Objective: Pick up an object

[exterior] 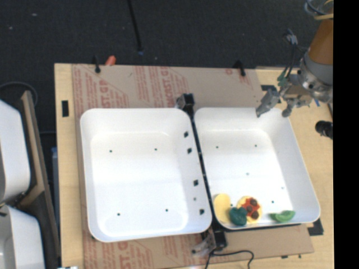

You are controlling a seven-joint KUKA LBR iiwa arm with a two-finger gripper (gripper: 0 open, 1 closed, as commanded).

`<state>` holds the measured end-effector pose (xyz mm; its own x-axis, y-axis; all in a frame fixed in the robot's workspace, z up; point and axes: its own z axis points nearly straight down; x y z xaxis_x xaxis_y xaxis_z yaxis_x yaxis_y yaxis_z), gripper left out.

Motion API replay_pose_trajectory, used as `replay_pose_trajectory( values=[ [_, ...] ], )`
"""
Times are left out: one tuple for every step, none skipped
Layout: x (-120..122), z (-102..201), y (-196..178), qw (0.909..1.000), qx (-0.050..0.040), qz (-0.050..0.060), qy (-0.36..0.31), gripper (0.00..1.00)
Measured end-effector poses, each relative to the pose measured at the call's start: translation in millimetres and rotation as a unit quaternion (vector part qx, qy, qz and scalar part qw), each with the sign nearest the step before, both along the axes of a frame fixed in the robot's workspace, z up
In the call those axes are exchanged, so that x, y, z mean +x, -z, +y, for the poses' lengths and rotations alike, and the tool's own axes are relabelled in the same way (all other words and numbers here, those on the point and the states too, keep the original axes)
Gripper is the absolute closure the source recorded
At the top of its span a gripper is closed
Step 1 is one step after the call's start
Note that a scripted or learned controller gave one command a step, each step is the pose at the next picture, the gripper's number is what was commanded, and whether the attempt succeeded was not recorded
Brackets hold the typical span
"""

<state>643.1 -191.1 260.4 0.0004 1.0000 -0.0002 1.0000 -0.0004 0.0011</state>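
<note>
A cardboard sheet [140,86] under two white bins carries red printed writing along its far and left edges, too blurred to read. The gripper [276,106] hangs at about one o'clock, over the far right rim of the right bin [247,150], its two fingers spread apart and grasping nothing. The objects crowd that bin's near edge at about five o'clock: a yellow piece [221,202], a teal piece [238,216], a multicoloured piece [251,206] and a green piece [282,216]; the left bin [137,172] offers broad open floor.
</note>
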Motion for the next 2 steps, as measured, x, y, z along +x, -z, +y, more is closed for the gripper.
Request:
replay_pose_trajectory(
  values=[
    [-58,2,118,1.0,0.0011,0.005,0.001,0.0],
    [-55,-31,69,1.0,-0.001,-0.002,0.001,0.0]
  ],
)
